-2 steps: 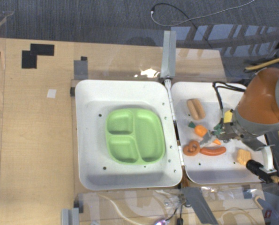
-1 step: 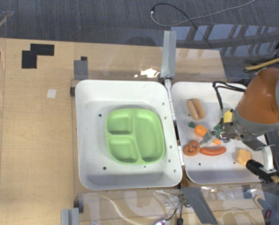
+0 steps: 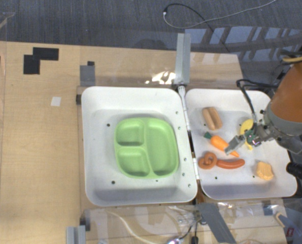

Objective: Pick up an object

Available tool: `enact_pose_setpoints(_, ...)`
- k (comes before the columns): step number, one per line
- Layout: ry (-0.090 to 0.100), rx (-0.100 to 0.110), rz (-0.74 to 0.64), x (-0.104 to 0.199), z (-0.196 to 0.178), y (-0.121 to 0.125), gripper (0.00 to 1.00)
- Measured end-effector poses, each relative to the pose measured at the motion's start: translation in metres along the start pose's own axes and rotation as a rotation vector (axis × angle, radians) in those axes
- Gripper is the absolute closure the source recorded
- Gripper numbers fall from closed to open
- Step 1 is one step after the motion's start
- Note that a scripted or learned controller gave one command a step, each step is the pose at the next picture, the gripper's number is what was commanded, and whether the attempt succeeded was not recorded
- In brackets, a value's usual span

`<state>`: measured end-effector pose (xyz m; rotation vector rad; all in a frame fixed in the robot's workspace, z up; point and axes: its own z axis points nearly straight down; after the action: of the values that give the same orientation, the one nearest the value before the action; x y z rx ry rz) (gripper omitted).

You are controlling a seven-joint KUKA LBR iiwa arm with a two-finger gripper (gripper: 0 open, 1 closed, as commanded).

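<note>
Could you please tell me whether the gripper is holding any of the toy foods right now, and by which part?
It cannot be told: the gripper hangs over the carrot.

A single camera sits fixed high above the surface (image 3: 34,151) and looks down on it at a slant, far enough off to take in both white bins whole. The left bin (image 3: 90,136) lies near the middle of the view and the right bin (image 3: 282,187) toward its right side. Grey carpeted floor (image 3: 90,9) runs along the top, and the arm (image 3: 293,100) enters from the right.
</note>
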<state>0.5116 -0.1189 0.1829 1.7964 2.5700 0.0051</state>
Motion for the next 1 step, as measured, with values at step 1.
enact_pose_setpoints(1,0.001,0.001,-0.098,0.0097,0.0271,0.0341,0.0)
